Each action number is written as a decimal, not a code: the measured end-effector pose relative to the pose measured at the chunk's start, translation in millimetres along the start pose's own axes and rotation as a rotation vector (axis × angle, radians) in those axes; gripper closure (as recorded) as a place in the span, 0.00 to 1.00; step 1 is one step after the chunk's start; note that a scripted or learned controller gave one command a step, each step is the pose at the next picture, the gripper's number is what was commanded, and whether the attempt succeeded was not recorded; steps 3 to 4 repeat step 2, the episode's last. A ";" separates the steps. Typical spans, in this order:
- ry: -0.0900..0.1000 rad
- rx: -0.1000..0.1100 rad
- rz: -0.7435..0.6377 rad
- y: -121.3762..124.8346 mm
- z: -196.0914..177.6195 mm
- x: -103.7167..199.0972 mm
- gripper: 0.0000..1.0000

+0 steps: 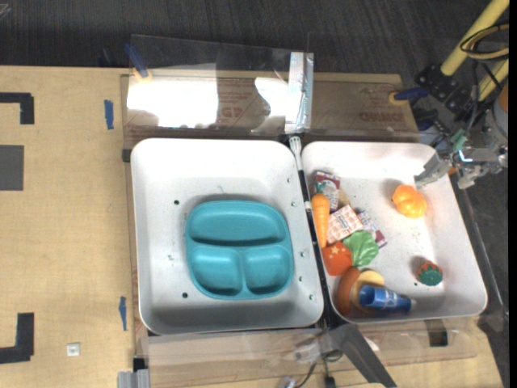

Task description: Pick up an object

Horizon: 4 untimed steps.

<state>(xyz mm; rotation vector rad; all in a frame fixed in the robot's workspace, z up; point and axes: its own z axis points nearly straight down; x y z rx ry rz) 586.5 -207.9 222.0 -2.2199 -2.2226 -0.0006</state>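
Looking down on the table (pixel 65 217), we note two white bins side by side. We log the left bin (pixel 153 168) holding a teal divided tray (pixel 240 247). The right bin (pixel 380 156) holds an orange fruit (pixel 409 201) near its right wall, a carrot (pixel 321 218), a small printed packet (pixel 346 221), a green leafy toy (pixel 363 247), a blue bottle (pixel 384 300) lying on its side, and a small green-and-red piece (pixel 429 272). The gripper (pixel 440 166) hangs over the right bin's upper right corner, just beside the orange fruit and apart from it; we cannot tell its state.
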 end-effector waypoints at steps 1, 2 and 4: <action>0.013 0.008 -0.065 9.6 114.6 -6.2 0.00; 0.000 -0.016 -0.063 15.4 91.7 -11.3 1.00; 0.000 -0.016 -0.063 15.4 91.7 -11.3 1.00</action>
